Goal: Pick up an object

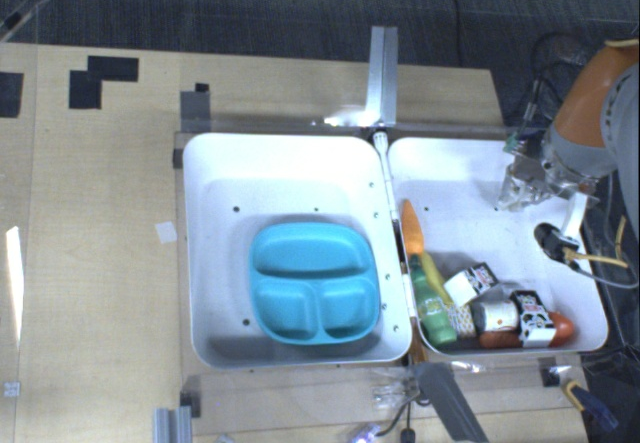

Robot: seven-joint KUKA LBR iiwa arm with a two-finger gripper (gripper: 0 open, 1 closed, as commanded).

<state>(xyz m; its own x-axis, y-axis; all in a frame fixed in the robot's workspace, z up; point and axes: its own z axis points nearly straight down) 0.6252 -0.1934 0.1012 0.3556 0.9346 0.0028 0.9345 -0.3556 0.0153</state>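
Two-finger metal gripper (522,189) on the grey arm with orange band (598,101), poised over the far right part of the right shallow white bin (450,166); whether spread or pressed together cannot be told at this angle, and nothing visible between the tips. Positioned above bare bin floor, well apart from any object, so judged a staging or approach pose rather than a grasp.

Candidate objects crowded along the near edge and left wall of the right bin, probably slid there against the bin's sloping sides: long orange carrot-shaped piece (411,224) lying along the left wall; green plastic bottle (432,299) just nearer, also against that wall; small white box with dark print (468,284) touching the bottle; dark cylindrical can (496,315) beside it; black-and-white patterned carton (534,316) near the near right corner; reddish rounded item (562,331) partly hidden behind the carton. Tight packing judged to leave little finger clearance; the carrot piece, lying freest, likely easiest to reach.

Left shallow white bin (220,171) carrying a blue plastic three-compartment tray (314,281), set toward its near edge.
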